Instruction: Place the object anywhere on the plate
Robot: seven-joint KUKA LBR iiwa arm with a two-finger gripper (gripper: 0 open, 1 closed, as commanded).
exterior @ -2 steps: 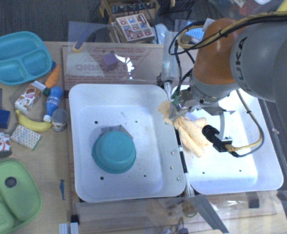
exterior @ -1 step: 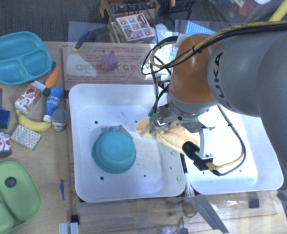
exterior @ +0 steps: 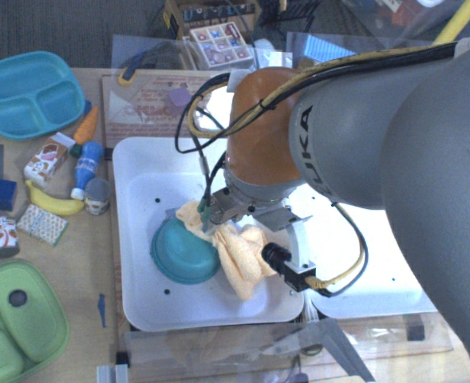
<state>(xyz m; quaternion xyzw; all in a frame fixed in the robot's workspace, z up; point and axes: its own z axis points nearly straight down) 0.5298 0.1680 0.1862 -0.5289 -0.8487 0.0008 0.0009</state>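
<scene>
1. Arm (exterior: 354,126): grey with an orange band, enters from the right and covers much of the right bin (exterior: 378,294) and the upper part of the left bin (exterior: 135,214).
2. Claw (exterior: 211,214): low inside the left bin, its tip at the upper edge of a yellow cloth (exterior: 238,258). The wrist hides the tip; cannot tell how wide the claw stands, nor whether it has hold of anything.
3. Yellow cloth: crumpled, lying on the left bin's floor, running from beneath the claw down toward the bin's lower right. Its left edge touches the teal plate (exterior: 185,251).
4. Teal plate: round, resting in the left bin just left of the cloth and below the claw. The cloth lies beside and partly against its rim; whether it overlaps the rim, cannot tell.
5. A black cable fitting (exterior: 278,260) with a yellow cable hangs over the cloth's right side.
6. Table (exterior: 91,238), left of the bins: blue divided tray (exterior: 31,94), banana (exterior: 55,200), green tray (exterior: 15,317), small cartons and a blue bottle (exterior: 84,168).
</scene>
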